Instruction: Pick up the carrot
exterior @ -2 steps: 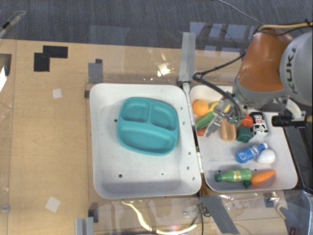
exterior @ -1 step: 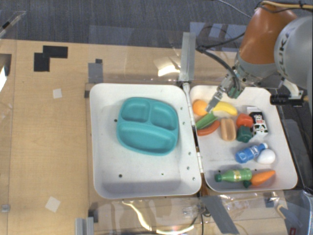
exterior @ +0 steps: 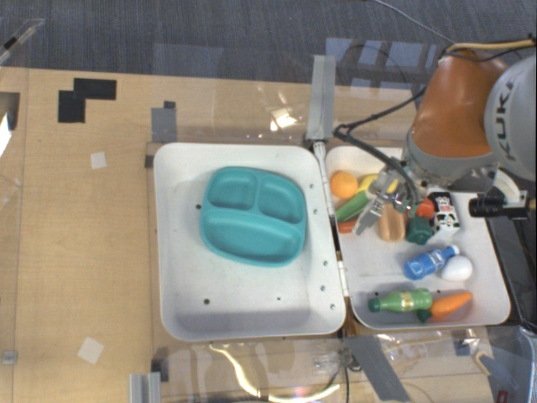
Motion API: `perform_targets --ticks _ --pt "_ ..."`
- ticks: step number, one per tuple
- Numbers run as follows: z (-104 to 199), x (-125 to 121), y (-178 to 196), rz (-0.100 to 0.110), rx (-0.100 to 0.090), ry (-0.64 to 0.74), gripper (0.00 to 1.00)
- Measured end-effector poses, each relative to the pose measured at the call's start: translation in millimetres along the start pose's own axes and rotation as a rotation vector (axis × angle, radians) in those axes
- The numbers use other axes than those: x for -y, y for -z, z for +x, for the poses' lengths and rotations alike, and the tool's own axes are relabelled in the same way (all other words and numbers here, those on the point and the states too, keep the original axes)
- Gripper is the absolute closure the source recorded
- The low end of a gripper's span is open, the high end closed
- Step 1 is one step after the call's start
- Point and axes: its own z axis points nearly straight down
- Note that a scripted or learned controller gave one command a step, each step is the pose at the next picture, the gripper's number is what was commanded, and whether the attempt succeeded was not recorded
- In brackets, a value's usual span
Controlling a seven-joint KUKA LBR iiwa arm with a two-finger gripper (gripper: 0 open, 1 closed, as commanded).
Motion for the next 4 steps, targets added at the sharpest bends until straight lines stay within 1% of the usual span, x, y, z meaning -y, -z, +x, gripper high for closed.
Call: perform_targets --ticks 1,2,3,4 --pt "-24.9 26.4 -94.7 -0.001 0.004 0.025 0.00" --pt "-26.4 23.2 -82.4 -0.004 0.010 0.032 1.00" --pt "-28.2 -36.9 2.2 -0.004 0.004 -0.344 1.00" --pt "66.2 -103.8 -0.7 -0.002 -0.005 -0.398 1.00"
